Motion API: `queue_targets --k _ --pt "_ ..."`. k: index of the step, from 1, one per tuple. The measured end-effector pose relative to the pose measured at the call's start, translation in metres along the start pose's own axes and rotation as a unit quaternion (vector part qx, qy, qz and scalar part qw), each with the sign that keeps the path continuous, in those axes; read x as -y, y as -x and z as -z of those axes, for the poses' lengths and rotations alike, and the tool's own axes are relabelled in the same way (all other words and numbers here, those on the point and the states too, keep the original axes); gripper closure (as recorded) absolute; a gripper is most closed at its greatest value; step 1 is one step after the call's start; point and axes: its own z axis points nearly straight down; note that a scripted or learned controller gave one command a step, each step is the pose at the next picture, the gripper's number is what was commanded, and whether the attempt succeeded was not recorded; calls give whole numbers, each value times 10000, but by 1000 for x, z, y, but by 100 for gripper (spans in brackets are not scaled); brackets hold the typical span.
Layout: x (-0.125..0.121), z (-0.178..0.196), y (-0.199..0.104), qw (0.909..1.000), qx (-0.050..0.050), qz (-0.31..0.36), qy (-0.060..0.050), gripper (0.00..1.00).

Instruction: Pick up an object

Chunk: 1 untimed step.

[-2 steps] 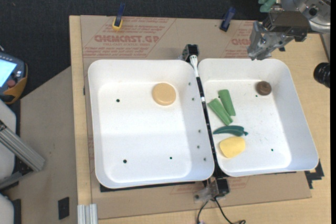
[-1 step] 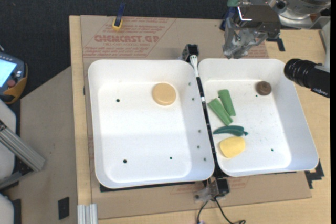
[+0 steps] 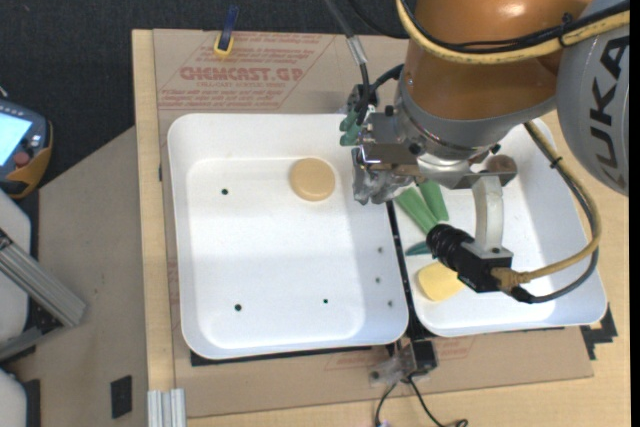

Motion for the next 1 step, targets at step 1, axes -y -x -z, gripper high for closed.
queue_targets --k 1 --pt "-1 152 -16 9998 -50 18 168 100"
